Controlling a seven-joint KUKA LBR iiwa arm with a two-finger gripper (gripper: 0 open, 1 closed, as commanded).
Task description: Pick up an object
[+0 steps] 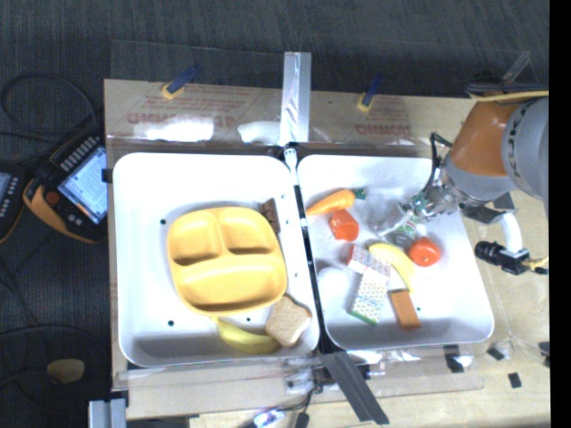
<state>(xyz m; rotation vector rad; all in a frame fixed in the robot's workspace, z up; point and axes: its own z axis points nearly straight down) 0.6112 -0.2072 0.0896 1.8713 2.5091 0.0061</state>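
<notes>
White plastic bins sit side by side on the worktop. The left bin holds a yellow divided tray, with a slice of bread and a banana tucked at its near edge and a small brown piece at its far right corner.

The right bin carries the loose food toys: an orange carrot near the divider, a red pepper-like piece just beside it, a second banana touching a red tomato, a pale checked packet, a green-and-white carton and a brown bar toward the near wall.

The arm reaches in from the right, its orange band above the wrist, and the gripper hangs low over the far right part of the right bin, close to the tomato and the banana. The metal at its tip blurs into glare, so whether it is released or clenched around anything cannot be told; a small dark-green thing seems to lie right under it.
</notes>
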